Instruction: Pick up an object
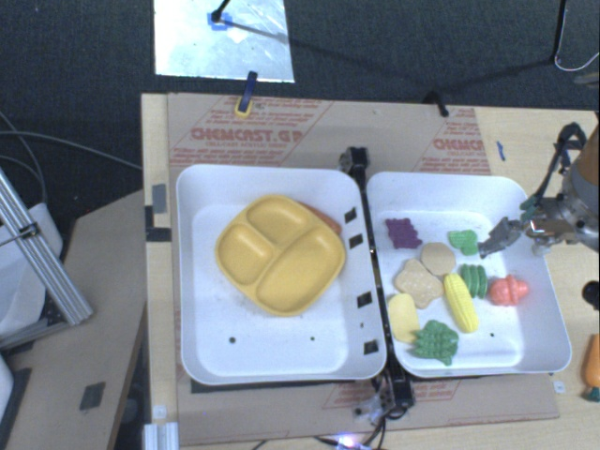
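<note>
Two shallow white bins sit side by side on one table (pixel 487 129): the left bin (pixel 202 345) and the right bin (pixel 544 340). The left bin carries one yellow divided plate (pixel 279 253) with three compartments. The right bin carries eight toy food pieces: one purple piece (pixel 403 232), three green pieces, namely a small one (pixel 462 242), a ribbed one (pixel 473 279) and a leafy one (pixel 436 340), two beige pieces, one round (pixel 437 257) and one lobed (pixel 417 282), one pale yellow block (pixel 403 317), one yellow corn cob (pixel 459 301) and one orange-red piece (pixel 507 291).
</note>
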Robot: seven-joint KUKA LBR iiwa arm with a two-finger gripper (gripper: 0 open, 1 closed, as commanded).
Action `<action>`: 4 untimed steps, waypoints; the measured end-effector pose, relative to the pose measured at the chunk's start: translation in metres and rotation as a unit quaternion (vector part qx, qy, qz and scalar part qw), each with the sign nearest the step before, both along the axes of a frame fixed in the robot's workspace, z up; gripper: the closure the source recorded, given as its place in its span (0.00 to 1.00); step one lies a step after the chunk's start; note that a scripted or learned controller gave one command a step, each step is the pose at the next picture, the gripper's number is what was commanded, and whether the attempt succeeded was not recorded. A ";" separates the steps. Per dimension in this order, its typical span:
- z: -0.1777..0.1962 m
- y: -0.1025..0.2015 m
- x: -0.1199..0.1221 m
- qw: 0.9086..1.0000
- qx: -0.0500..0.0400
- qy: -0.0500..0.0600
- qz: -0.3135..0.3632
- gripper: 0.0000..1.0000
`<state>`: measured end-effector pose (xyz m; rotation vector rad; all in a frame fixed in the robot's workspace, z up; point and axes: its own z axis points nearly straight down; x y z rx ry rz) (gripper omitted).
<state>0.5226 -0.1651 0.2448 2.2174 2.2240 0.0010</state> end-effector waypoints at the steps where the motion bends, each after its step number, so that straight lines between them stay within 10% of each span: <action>1: -0.120 -0.022 -0.013 1.000 0.000 -0.007 0.002 0.00; 3: -0.105 -0.042 0.023 1.000 -0.001 -0.002 0.000 0.00; 4: -0.161 -0.023 -0.039 1.000 0.002 0.003 -0.002 0.00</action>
